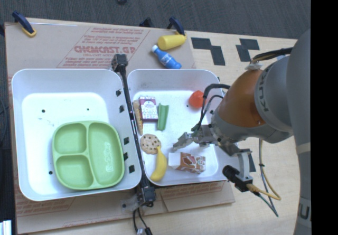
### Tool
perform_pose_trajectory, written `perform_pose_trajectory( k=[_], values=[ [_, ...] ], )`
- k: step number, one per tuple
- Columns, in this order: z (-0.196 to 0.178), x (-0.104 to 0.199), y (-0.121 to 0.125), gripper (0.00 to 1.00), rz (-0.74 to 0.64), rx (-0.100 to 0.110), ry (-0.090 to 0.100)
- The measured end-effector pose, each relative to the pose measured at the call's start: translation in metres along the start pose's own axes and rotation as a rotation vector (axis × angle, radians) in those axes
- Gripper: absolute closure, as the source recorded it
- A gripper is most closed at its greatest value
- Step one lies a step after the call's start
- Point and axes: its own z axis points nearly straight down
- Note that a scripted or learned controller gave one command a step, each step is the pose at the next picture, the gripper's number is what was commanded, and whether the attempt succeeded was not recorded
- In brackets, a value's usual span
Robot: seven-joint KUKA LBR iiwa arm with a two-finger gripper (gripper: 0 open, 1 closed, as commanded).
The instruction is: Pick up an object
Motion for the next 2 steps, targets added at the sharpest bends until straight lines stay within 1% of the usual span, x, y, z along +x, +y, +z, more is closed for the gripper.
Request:
perform_pose_trajectory(
  k=[1, 2],
  values=[
    [-0.0011, -0.0301, 0.0502, 0.00, 0.002, -0.004, -0.001],
    [-0.0111, -0.0297, 0.0504, 1.00, -0.003, -0.002, -0.001]
  ],
)
